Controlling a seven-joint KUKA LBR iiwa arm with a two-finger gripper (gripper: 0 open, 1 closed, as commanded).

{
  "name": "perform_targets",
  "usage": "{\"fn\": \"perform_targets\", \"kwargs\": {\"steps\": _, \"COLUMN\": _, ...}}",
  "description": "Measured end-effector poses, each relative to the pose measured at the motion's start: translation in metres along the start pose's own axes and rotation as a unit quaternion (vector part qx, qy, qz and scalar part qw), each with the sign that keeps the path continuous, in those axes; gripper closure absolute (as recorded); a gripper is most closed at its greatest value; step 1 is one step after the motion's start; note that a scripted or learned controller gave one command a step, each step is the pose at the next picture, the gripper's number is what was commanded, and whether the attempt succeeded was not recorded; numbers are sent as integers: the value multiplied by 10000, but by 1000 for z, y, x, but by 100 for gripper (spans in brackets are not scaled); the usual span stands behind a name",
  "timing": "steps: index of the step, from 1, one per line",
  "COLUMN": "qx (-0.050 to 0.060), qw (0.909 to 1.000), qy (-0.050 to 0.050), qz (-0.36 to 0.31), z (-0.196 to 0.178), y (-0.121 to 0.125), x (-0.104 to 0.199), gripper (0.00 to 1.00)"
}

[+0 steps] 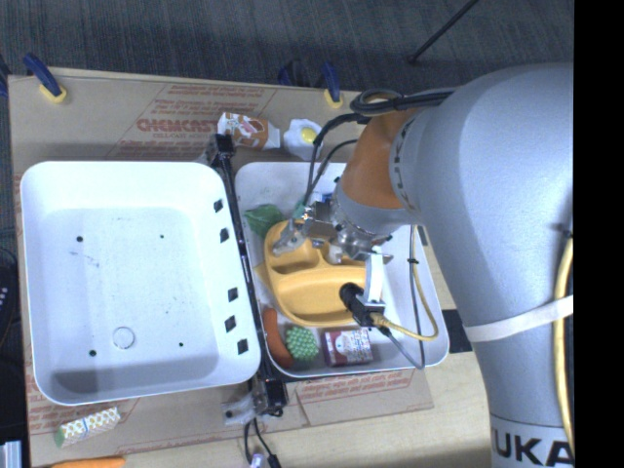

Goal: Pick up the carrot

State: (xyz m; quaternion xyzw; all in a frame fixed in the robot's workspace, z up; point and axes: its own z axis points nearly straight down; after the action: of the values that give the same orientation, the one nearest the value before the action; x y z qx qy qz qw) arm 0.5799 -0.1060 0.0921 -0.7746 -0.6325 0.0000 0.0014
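Camera view: claw (292,237) over the right bin (429,344), near carrot (272,331); grip unclear.

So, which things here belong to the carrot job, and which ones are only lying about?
For the job:
carrot, at the right bin's left wall
gripper

Lying about:
yellow plastic piece
green ball
dark red packet
left bin

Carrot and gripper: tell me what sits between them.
In the camera view, a yellow toy fills the stretch between the carrot near the right bin's lower left and the gripper.
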Motion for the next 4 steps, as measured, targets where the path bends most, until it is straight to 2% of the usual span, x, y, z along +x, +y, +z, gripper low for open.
{"fn": "perform_targets", "kwargs": {"steps": 1, "qx": -20, "qw": 10000, "qy": -7, "qz": -14, "z": -12, "y": 2, "x": -1, "gripper": 100}}
{"fn": "perform_targets", "kwargs": {"steps": 2, "qx": -2, "qw": 10000, "qy": -6, "qz": -15, "z": -11, "y": 1, "x": -1, "gripper": 0}}
{"fn": "perform_targets", "kwargs": {"steps": 3, "qx": 7, "qw": 9920, "qy": -7, "qz": 1264, "z": 1, "y": 15, "x": 0, "gripper": 0}}
{"fn": "perform_targets", "kwargs": {"steps": 4, "qx": -8, "qw": 9924, "qy": 5, "qz": 1227, "z": -12, "y": 17, "x": 1, "gripper": 100}}
